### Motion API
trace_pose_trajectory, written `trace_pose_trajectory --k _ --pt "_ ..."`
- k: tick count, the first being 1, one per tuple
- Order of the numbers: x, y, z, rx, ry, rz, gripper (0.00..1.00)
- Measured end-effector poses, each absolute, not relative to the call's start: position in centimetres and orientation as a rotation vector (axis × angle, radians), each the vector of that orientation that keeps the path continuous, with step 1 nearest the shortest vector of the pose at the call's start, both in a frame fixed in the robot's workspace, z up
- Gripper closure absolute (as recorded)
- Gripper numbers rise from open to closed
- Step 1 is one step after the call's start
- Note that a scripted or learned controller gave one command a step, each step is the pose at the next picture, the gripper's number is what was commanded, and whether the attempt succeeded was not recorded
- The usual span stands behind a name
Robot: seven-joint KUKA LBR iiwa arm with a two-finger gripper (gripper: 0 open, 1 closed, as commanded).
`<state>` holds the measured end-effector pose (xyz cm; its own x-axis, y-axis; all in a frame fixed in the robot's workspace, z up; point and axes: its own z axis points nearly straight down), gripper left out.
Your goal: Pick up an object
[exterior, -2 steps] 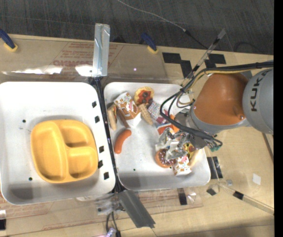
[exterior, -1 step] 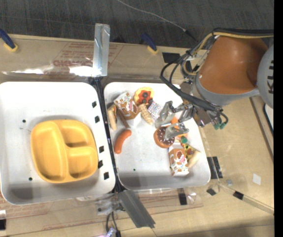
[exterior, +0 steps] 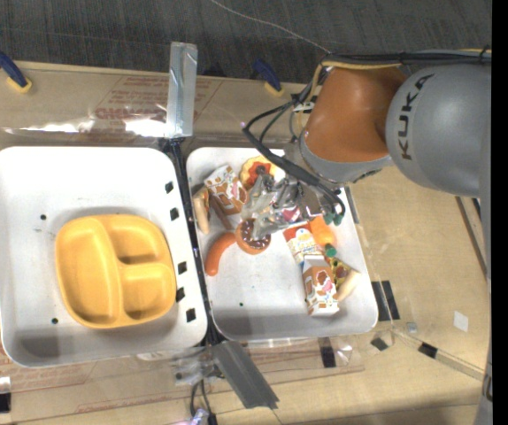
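- The jaws (exterior: 265, 209) are low in the right bin (exterior: 263, 312), beside the orange sausage (exterior: 217, 251); their state I cannot tell.
- Reaching step; next calls for a clean grip.

One fixed overhead camera looks down aslant on both bins (exterior: 24, 237).

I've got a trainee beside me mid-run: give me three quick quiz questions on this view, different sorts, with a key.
1. True or false: the yellow divided tray lies in the left bin.
2. The gripper is over which bin? A) left B) right
3. Fill in: the carton lies at the right bin's ____ side, left or right in view.

Key: 1 true; 2 B; 3 right.
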<state>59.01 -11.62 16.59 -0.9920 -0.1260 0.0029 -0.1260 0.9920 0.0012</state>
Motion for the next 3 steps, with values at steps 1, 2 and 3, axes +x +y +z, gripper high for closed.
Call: trace_pose_trajectory --k 1,2,3 --pt "64.3 -17.4 23.9 -0.445 -3.116 0.004 1.0" --pt "64.1 -21.0 22.3 -0.776 -3.048 0.003 1.0" --pt "59.2 -18.8 26.3 -1.338 -2.845 0.001 1.0"
